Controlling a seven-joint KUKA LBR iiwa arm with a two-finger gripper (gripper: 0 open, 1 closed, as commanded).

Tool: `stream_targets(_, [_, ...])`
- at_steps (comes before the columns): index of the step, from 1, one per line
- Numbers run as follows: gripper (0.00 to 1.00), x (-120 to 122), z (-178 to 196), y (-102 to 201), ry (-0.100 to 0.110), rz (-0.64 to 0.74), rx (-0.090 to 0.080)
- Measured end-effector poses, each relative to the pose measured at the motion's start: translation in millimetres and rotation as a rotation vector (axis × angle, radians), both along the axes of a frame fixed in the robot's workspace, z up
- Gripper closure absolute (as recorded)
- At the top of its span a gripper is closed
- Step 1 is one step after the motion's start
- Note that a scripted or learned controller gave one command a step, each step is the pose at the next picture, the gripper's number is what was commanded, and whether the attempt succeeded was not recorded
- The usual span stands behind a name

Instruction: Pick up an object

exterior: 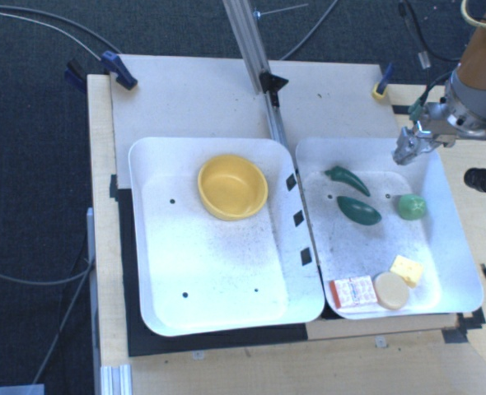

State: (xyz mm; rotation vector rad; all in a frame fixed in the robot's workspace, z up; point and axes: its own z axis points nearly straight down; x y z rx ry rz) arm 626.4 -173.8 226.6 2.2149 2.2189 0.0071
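The right bin (453,245) holds two dark green peppers (348,179) (359,211), a light green ball (411,206), a yellow wedge (406,269), a round tan disc (391,291) and a small red-and-white packet (354,291). My gripper (407,147) hangs above the bin's far right corner, up and right of the peppers and above the green ball. Nothing shows between its fingers. A yellow bowl (232,187) sits upright in the left bin (156,220), near its far edge.
A metal pole (247,31) slants in from the top and ends at the divider between the bins. Blue (118,68) and yellow (381,86) clamps grip the bench's back corners. Cables trail over the dark floor at left.
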Motion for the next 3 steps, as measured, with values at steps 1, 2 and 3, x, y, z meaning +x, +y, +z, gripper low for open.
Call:
stream_targets(1, [1.0, -8.5, -4.5, 50.6, 0.017, 0.003, 0.008])
stream_targets(2, [1.0, -10.1, -11.5, 104.9, 0.021, 0.004, 0.009])
stream_targets(3, [1.0, -18.2, -12.9, 154.5, 0.022, 0.003, 0.007])
